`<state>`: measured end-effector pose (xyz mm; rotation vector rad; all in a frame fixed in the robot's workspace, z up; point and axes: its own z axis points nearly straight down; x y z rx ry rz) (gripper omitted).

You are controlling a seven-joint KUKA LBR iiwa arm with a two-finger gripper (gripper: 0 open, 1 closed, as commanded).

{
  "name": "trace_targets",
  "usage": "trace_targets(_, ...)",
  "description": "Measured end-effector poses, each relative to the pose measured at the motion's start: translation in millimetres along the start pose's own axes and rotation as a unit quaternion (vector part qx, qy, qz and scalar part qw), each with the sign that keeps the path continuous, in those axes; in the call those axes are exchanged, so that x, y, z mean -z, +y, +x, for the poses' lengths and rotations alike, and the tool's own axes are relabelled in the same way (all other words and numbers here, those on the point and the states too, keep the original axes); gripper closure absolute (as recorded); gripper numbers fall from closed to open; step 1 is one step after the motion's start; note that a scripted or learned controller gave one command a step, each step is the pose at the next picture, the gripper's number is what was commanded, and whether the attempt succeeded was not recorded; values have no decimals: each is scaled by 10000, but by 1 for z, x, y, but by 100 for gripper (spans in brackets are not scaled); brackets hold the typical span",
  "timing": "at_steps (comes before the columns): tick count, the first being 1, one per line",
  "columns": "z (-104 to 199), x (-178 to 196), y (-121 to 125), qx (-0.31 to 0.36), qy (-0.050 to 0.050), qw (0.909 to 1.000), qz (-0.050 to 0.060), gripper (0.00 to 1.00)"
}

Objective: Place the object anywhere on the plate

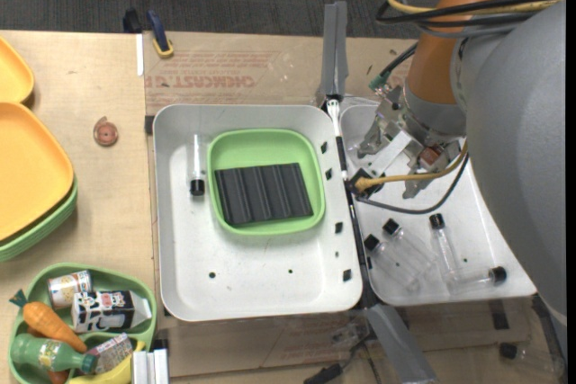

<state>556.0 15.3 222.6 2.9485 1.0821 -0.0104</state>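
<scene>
A square green plate (219, 159) sits in the left white bin (261, 283). On the plate lies a flat black ribbed slab (265, 193), covering most of its floor. A clear tube with a black cap (195, 165) rests on the bin floor just left of the plate. My gripper (385, 145) hangs over the upper left corner of the right bin (468, 220), beneath the orange wrist band. Nothing can be seen between its fingers. Several clear vials with black caps (402, 249) lie on the right bin's floor below the gripper.
Stacked yellow and green plates (27, 175) lie at the far left of the bench. A green bowl of toy food (81, 324) stands at the lower left. A small red disc (106, 132) and a blue clamp (158, 34) lie on the wooden bench.
</scene>
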Motion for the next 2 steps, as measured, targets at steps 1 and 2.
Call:
trace_targets(1,6,14,-41,41,0,10000,2,0)
trace_targets(2,4,20,-54,315,0,9995,0,0)
